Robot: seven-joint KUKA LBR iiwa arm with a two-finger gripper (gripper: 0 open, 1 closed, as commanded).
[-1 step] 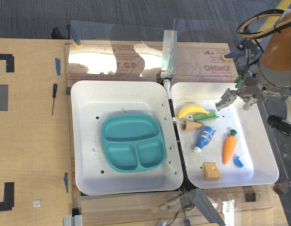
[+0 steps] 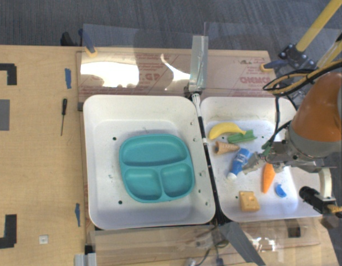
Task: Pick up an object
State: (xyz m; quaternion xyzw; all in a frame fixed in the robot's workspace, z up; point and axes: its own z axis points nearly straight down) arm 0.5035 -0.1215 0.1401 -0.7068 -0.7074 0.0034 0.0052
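The right bin holds several small objects. A yellow banana lies at its back left, with a green piece beside it and an ice-cream cone just in front. A blue tube lies in the middle, an orange carrot to its right, and a small blue piece beyond that. A tan cube sits near the front edge. My gripper reaches in from the right and hangs low between the blue tube and the carrot, close to the tube's right side.
The left bin holds a teal divided plate. A clear panel stands behind both bins. The arm's grey and orange body covers the right bin's right side, with cables above it.
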